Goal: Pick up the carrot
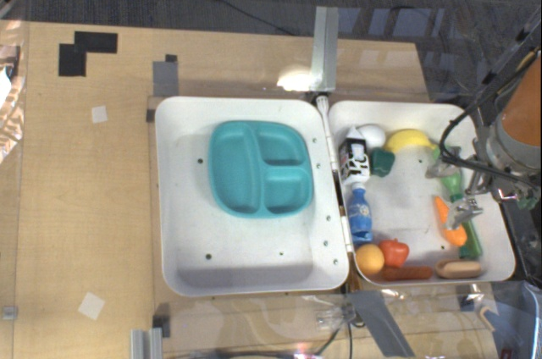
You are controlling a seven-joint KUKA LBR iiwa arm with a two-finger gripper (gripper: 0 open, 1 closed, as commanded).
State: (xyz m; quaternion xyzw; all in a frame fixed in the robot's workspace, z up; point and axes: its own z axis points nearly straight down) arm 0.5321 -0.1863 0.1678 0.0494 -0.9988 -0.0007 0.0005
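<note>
Carrot (441, 211): lower right of the frame, in the right bin (406, 201), close to its right wall; long axis runs top to bottom with a slight slant.
Claw (464, 213): just right of the carrot; whether spread or pressed together, cannot tell.
Edges: sausage (458, 268) and green piece (469, 240) crowd the corner below.
Open room: bare floor left of the carrot, toward the bottle (359, 216).
Left bin (182, 205): teal tray (259, 168) mid-floor, clear margin around it.

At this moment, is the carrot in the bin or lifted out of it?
In the bin: the slim orange carrot lies on the floor of the right-hand shallow white bin, with the pincer right at it.
</note>
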